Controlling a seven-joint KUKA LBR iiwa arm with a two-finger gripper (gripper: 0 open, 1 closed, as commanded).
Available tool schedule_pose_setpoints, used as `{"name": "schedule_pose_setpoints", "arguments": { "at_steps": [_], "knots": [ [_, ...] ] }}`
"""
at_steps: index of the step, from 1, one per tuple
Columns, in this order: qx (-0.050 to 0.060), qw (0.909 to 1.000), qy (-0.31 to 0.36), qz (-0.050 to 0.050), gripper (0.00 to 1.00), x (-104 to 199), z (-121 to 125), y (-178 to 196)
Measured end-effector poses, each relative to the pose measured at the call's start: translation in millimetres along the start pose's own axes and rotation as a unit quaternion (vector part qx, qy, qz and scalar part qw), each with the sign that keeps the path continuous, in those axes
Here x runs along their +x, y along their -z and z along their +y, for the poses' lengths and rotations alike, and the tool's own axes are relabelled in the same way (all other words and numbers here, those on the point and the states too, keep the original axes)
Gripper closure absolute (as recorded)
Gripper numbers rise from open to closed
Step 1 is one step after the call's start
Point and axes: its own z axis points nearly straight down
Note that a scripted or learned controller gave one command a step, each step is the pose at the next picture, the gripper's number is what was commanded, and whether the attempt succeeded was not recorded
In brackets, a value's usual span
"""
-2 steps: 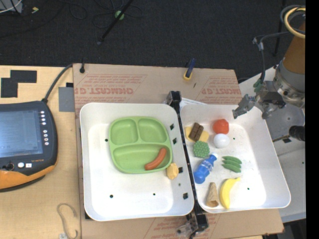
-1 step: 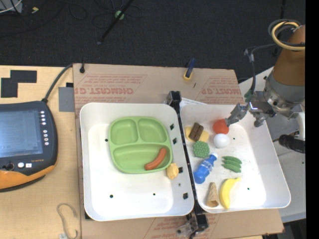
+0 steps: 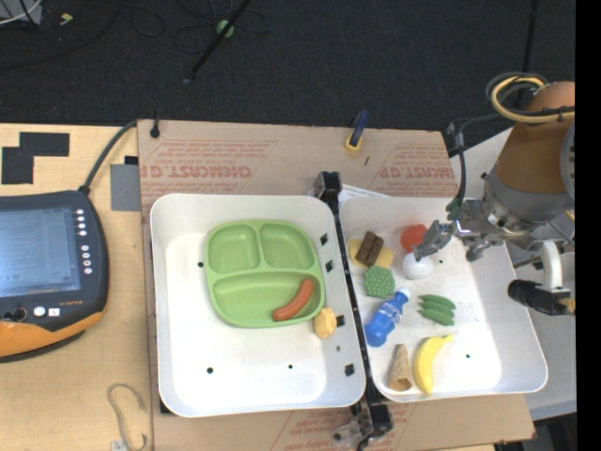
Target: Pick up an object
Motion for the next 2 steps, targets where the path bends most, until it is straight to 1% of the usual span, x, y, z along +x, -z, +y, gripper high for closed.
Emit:
{"name": "schedule_pose_setpoints", "arguments": {
  "at_steps": [1,2],
  "knots": [
    [0.0,1.0,0.0,0.0,0.0,-7,-3,-59],
    [-0.002,1.0,0.0,0.0,0.0,-5,-3,-101]
  ]
}}
